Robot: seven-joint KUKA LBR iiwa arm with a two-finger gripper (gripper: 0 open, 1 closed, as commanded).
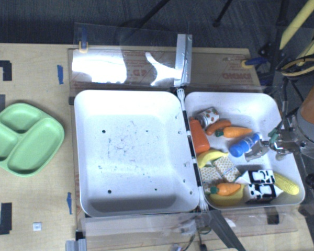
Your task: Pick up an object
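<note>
From above, the only lettering is faint red print on the brown cardboard [235, 73] behind the bins, too blurred to read; no object in the bins carries a legible label.

The gripper [266, 148] reaches in from the right over the right bin [261, 101], low among the objects. Whether its fingers stand wide or narrow I cannot tell; nothing is seen between them.

The blue bottle [244, 144] lies just to the left of the fingertips, apparently touching them. Beyond it, further left, lie 2 carrots: one [234, 132] just above the bottle, a smaller one [218, 125] beside a grey-and-white toy [208, 115]. An orange block [199, 136] stands against the bin's left wall. Below and left of the fingers are a banana [211, 156] and a checkered cracker-like piece [224, 167]. Directly below the fingers sits a black-and-white cow-patterned block [261, 184], with a corn cob [287, 183] to its right and an orange-and-yellow toy [226, 191] to its left.

The left bin [128, 106] lies well to the left of the fingers, and a green 3-compartment plate [24, 138] rests on the bench far beyond.
</note>
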